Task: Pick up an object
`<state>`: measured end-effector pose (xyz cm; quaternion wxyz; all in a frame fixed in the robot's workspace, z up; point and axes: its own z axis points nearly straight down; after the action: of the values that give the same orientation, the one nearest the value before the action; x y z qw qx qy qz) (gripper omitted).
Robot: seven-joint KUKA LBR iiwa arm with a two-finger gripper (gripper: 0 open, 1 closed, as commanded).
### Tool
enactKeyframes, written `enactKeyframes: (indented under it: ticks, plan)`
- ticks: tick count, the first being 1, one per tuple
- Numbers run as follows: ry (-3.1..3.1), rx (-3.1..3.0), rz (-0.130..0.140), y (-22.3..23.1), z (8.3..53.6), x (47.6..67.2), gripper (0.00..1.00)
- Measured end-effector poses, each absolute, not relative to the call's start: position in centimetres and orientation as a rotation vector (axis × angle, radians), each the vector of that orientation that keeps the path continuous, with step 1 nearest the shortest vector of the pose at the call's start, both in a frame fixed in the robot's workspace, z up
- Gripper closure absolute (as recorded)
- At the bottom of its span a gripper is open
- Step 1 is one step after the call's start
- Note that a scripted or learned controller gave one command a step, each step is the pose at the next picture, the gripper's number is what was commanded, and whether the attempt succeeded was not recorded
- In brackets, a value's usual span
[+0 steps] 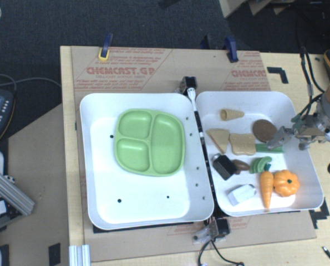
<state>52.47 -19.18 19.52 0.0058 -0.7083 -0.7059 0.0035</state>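
Arm comes in from the right edge, wrist low and roughly level, claw [277,140] pointing left; finger state not readable from this angle.

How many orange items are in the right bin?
2: a carrot and a small pumpkin, touching, near the right bin's front right corner. Others could be hidden under clutter.

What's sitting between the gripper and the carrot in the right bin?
The gripper hangs at the right bin's far right, beside the brown disc. A green toy lies roughly between it and the carrot; the pumpkin touches the carrot.
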Motion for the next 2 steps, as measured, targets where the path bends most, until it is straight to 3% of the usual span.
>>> enactKeyframes:
  ticks: [1,2]
  plan:
    - [-2.222,-2.222,0.000,-19.2,20.2,52.8,0.00]
    - [-2.218,-2.216,0.003,-18.3,15.1,53.4,0.00]
